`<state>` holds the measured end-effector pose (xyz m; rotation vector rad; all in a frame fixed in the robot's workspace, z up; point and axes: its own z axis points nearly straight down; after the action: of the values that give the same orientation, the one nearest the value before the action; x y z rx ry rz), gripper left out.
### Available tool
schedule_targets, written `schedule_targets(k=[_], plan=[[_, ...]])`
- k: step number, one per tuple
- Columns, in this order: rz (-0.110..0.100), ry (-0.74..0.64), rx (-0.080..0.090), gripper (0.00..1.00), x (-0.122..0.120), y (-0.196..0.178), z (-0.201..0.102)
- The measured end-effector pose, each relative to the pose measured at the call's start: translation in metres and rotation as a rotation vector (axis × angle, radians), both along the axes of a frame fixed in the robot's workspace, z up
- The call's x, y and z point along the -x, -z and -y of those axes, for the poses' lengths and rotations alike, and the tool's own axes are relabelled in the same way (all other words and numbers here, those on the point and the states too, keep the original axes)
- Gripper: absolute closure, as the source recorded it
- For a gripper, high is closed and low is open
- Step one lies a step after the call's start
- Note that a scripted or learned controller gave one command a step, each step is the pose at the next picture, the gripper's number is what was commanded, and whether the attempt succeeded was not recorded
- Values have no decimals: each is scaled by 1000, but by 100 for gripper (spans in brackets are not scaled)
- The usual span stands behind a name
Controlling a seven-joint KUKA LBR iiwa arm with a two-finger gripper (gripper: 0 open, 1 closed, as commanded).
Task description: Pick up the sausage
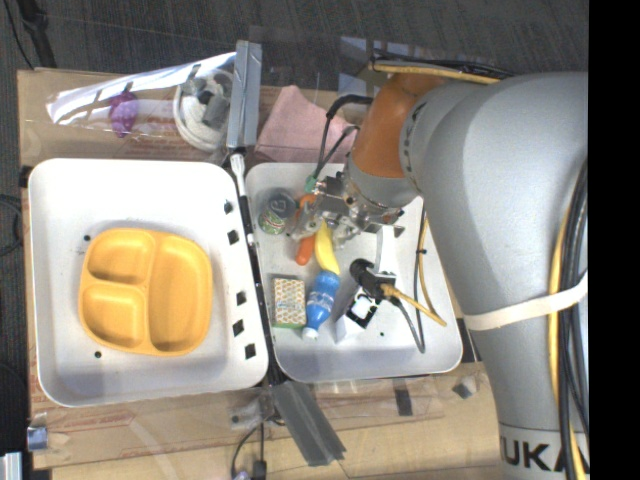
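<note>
The sausage (303,250) is a short orange-red piece lying in the right bin (430,353), partly tucked under the gripper. A yellow banana (327,250) lies right beside it on its right. My gripper (320,216) hangs low over the upper ends of both, in the bin's upper middle, with the grey arm and orange band behind it. The gripper body hides the sausage's top end, and I cannot tell whether anything is touching it.
The right bin also holds a small round can (277,211), a patterned box (289,302) and a blue bottle (322,304). A yellow divided plate (148,290) sits in the left bin (60,368). A pink cloth (293,125) and plastic bag (130,103) lie beyond the bins.
</note>
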<state>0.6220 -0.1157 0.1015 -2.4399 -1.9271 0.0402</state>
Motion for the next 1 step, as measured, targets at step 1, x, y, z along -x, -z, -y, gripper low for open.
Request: schedule_targets(k=[1], plan=[[-9, -3, -2, 100, 1, -5, 0]])
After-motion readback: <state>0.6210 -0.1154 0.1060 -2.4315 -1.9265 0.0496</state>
